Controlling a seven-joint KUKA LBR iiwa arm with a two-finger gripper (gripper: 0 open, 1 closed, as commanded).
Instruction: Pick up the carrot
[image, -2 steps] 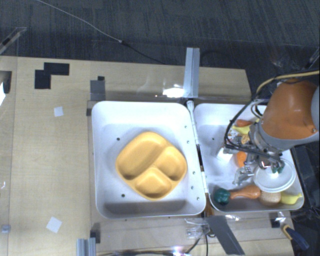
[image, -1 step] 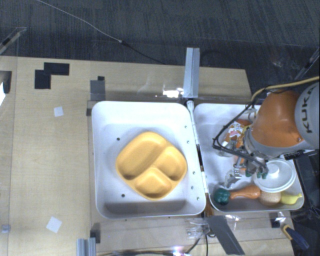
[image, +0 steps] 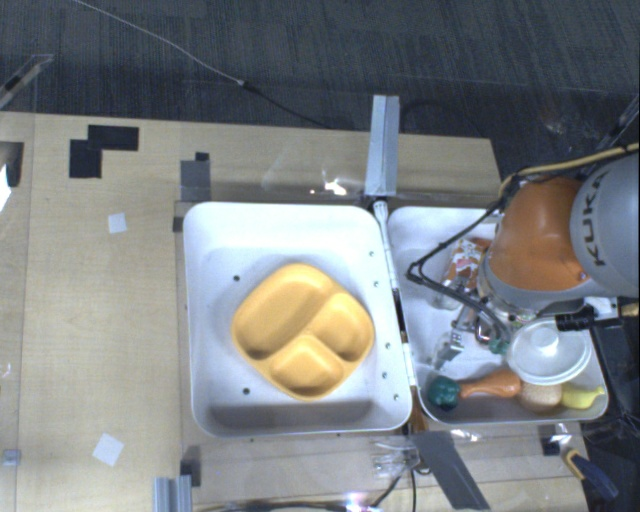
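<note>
The carrot, orange with a dark green top, lies at the lower right of the frame; the claw hangs just above, its opening indiscernible.

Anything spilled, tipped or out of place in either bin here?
Nothing stands out. The yellow divided plate lies flat in the left bin, turned at an angle. The carrot lies along the right bin's near edge beside other small items, under the arm.

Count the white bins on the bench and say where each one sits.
2. The left bin holds a yellow divided plate; the right bin sits beside it, under the arm, with the carrot.
</note>
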